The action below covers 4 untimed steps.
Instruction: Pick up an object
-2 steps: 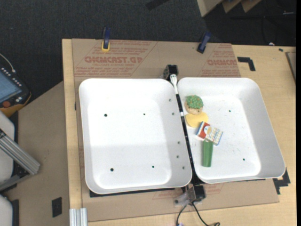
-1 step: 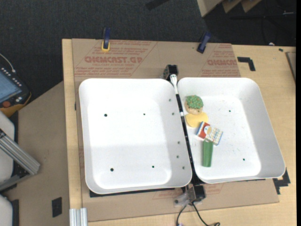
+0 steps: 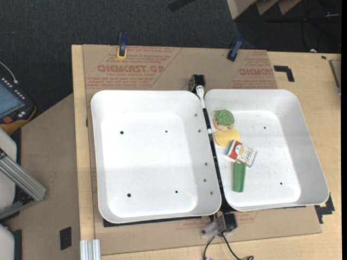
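**Ana:** So, is the gripper released, clenched or grasping something?

**Ben:** I cannot tell, so I'll say only what lies on the bench.

**Ana:** Start with the biggest thing, then.

**Ben:** Dark grey carpeted floor [image 3: 54, 15] runs behind and to the left. On the bench lies a flat brown cardboard sheet printed with red lettering [image 3: 179, 61], held at its far edge by two small blue clamps [image 3: 122, 39].

**Ana:** And the bins?

**Ben:** The shallow white plastic left bin [image 3: 97, 145] and the shallow white plastic right bin [image 3: 306, 150] sit side by side on the cardboard, their inner rims touching. Each floor carries a few small dark dots.

**Ana:** Where are the things to pick?

**Ben:** All in the right bin, in a line close to its left wall. Farthest back is a round green leafy toy [image 3: 224, 116] touching a yellow rounded piece [image 3: 225, 138] just in front of it. Next comes a small red, white and blue carton [image 3: 241, 154], tilted. Nearest the front edge lies a green cylinder [image 3: 238, 177], its far end touching the carton.
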Available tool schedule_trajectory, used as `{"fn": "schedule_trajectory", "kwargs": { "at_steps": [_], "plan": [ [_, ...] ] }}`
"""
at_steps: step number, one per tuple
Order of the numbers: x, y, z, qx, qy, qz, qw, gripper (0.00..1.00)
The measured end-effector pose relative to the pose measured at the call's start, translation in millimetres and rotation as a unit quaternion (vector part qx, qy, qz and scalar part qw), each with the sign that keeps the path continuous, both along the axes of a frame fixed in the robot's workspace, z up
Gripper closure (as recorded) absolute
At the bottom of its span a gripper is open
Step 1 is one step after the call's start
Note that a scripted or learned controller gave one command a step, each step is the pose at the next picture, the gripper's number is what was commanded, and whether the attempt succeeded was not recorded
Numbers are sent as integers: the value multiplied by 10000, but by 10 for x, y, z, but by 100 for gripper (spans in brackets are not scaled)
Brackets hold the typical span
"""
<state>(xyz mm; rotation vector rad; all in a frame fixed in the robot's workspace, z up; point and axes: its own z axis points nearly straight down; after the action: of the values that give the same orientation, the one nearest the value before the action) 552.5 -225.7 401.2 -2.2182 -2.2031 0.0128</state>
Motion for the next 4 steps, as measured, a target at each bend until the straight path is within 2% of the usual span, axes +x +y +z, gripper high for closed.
{"fn": "schedule_trajectory", "kwargs": {
  "at_steps": [1, 2, 3, 4],
  "plan": [
    [-42, 13, 532, -46, -121, 35, 9999, 100],
    [359, 29, -503, -14, -50, 45, 10000, 100],
    [753, 731, -128, -25, -122, 79, 9999, 100],
    [97, 983, -631, -13, -45, 34, 10000, 100]
  ]
}}
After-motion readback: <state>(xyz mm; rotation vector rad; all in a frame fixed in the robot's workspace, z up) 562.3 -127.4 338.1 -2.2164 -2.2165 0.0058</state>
